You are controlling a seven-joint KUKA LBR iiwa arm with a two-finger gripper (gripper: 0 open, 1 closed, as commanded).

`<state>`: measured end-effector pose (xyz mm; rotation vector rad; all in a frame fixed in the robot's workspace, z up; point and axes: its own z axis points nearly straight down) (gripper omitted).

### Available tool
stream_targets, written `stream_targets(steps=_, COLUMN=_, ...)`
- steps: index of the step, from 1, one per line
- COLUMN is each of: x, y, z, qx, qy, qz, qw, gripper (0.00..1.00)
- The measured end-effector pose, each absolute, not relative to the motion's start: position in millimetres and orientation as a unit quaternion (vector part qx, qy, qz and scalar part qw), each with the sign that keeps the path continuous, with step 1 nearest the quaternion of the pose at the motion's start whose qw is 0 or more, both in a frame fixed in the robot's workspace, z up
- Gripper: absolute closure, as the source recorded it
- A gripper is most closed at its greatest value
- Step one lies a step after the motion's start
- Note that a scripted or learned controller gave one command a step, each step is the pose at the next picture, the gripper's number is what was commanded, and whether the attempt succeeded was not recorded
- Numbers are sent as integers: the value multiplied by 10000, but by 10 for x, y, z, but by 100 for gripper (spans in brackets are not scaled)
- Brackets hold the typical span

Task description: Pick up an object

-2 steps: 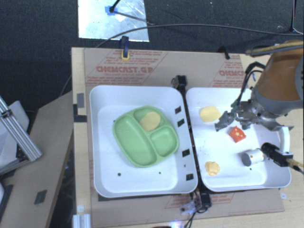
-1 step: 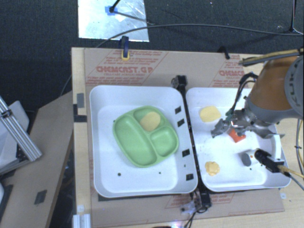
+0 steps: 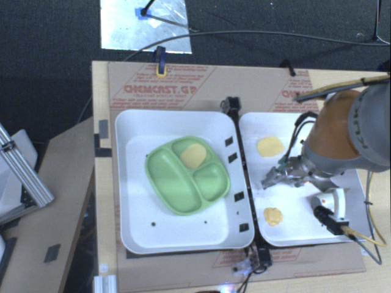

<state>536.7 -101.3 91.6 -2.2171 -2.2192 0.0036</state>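
Observation:
In the right bin (image 3: 305, 237) lie two yellow pieces: a flat pale one (image 3: 270, 146) near the back left and a smaller lumpy one (image 3: 273, 216) near the front left. My gripper (image 3: 270, 179) hangs over this bin between the two pieces, pointing left, touching neither. I see nothing held in it. A third yellow piece (image 3: 193, 155) rests in the back compartment of a green divided plate (image 3: 177, 188) in the left bin (image 3: 137, 224).
The arm's grey and orange wrist (image 3: 336, 133) covers the right side of the right bin. A black divider with clips (image 3: 241, 176) runs between the bins. Cardboard (image 3: 201, 84) lies under both bins.

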Motion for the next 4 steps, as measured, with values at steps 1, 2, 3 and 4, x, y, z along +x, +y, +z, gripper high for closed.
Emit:
stream_targets(steps=1, x=5372, y=-1011, z=843, qx=-7069, qy=-7074, qz=-1, qw=5, gripper=0)
stream_targets(steps=2, x=5381, y=-1014, z=955, qx=-7068, qy=-7074, qz=-8, qw=-9, gripper=100)
stream_targets(steps=3, x=5297, y=-1034, z=1483, qx=-7073, qy=-7069, qz=-17, qw=-26, gripper=100)
stream_targets(steps=4, x=5415, y=-1047, z=1991, qx=-7056, qy=-7086, qz=-21, qw=-32, gripper=100)
